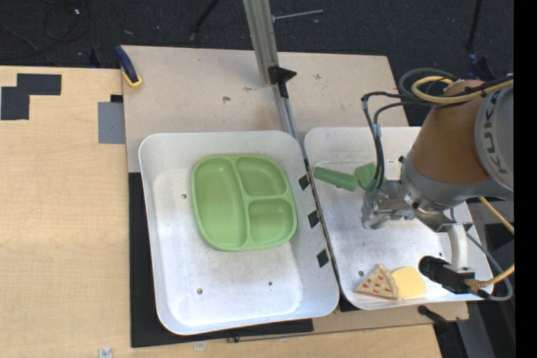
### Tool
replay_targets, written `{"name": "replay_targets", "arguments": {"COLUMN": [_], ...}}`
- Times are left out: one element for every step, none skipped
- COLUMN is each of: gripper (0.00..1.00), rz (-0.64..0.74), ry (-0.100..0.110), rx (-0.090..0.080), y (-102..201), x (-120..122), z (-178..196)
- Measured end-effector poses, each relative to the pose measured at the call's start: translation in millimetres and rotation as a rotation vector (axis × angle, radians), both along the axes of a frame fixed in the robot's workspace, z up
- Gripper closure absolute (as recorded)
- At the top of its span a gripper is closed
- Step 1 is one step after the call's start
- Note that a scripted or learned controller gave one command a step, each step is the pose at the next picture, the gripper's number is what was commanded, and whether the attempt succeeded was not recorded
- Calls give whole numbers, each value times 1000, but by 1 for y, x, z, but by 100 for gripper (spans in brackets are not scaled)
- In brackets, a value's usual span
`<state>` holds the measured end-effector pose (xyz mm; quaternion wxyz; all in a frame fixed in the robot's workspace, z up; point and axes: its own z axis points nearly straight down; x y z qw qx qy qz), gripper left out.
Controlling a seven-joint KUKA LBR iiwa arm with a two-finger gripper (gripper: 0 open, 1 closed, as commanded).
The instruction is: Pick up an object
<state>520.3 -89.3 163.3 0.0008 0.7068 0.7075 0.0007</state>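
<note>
The bench (pixel 210 88) is the biggest thing here, a flat tan board with two shallow white bins on it, side by side. The left bin (pixel 226 298) is bigger in the view. A green plate (pixel 244 202) with three little sections lies flat in it, near the middle and a bit toward the top. The plate sits apart from the bin walls.

The right bin (pixel 394 251) touches the left bin along one long edge. The grey arm (pixel 453 151) with its orange band comes in from the right and hangs over this bin. The gripper (pixel 379 212) points down near the middle of the right bin. I cannot tell how it stands or if it holds anything, because the arm hides it.

A green toy (pixel 336 179) with a long handle lies in the right bin near the top left, just beside the gripper. A yellow and orange thing (pixel 388 284) like a slice of food lies near the bottom edge of the same bin, well apart from the gripper.

A tall metal post (pixel 262 25) stands behind the bins, tilted a little
</note>
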Motion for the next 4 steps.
{"name": "replay_targets", "arguments": {"gripper": [100, 100, 100, 100], "rz": [0, 4, 5, 4], "ry": [-1, 5, 5, 5], "rx": [0, 2, 2, 1], "y": [-1, 54, 109, 157], "x": [1, 11, 24, 35], "z": [53, 45, 40, 38]}}
